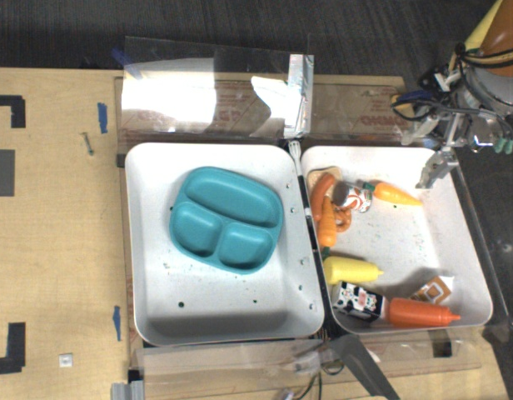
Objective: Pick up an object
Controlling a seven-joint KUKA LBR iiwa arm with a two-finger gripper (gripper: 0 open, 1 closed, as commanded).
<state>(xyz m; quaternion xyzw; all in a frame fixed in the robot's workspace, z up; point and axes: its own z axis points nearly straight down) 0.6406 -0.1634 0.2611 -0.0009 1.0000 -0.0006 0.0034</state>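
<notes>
While nothing is yet lifted, the wooden surface (48,248) on the far left is carrying only black tape marks, and the left bin (148,307) is holding a teal divided tray (226,219), lying flat and a little turned, its three compartments facing up. That tray is sitting alone, well apart from the bin's walls, likely because it is broad and hard to pinch.

Moving right across the shared rims, the right bin (469,248) is holding the small things that the task could take. An orange hot-dog toy (324,211) is lying along the left wall, with a small dark and white piece just beside it. A toy carrot (395,194) is lying near the back, pointing right. Lower down, a yellow bottle-shaped toy (352,268) is resting on its side, a small black and white box (358,301) is lying beneath it, and an orange-red bottle toy (420,312) is stretching along the front wall, with a small tan tag (435,290) near it. They are lying loosely, as if dropped in.

At the far right, the arm is reaching over the back right corner of this bin, wrist and cables bunched above the rim, and the gripper (434,170) is pointing down and leftward, near the carrot yet apart from it. Whether the jaws are parted or together, I cannot tell; nothing is showing between them.
</notes>
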